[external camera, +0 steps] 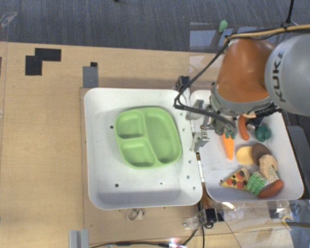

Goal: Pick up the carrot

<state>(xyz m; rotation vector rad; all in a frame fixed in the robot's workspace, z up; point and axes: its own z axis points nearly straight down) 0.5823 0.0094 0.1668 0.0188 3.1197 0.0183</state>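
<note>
Carrot [229, 145] lies in the right bin [294, 182], upper middle of its floor, orange body pointing down toward the near edge, green top tucked just beside the arm's wrist. The claw [212, 124] hangs at the bin's left side, just beside the carrot's green end; I cannot tell how its jaws stand, since the wrist and cables cover them. The carrot looks like a small toy: light, stiff, smooth and probably a bit slippery, with a taper that could squirt out of a pinch. The thick upper half, across its width, seems the best place to take hold.

Close around it sit a red sausage [244, 128], a dark green piece [263, 133], a yellow lump [244, 154] nearly touching the carrot's tip, a pizza slice [236, 180] and more toy food lower right. The left bin [93, 154] holds a green divided tray [147, 136], well apart.
</note>
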